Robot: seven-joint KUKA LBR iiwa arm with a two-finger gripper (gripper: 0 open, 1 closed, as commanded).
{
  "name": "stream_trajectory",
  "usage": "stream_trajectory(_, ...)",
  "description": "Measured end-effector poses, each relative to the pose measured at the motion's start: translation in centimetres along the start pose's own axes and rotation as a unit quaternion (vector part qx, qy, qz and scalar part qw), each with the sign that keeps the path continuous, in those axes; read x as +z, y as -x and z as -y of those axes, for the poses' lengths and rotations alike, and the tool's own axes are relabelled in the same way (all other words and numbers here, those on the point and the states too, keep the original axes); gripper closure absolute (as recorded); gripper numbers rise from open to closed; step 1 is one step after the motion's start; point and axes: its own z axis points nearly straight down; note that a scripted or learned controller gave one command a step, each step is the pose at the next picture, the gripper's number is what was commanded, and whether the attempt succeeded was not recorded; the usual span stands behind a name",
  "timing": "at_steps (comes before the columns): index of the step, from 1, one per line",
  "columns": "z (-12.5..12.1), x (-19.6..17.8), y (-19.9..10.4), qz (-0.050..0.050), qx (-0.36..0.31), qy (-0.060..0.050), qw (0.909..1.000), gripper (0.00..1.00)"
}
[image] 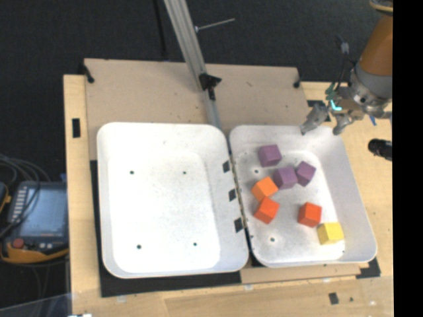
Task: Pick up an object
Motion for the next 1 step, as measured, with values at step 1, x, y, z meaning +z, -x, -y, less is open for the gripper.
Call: stream_trajectory(1, -0.08, -0.34, 0.06, 0.002, -0.002, 0.002, 1.0000, 0.00)
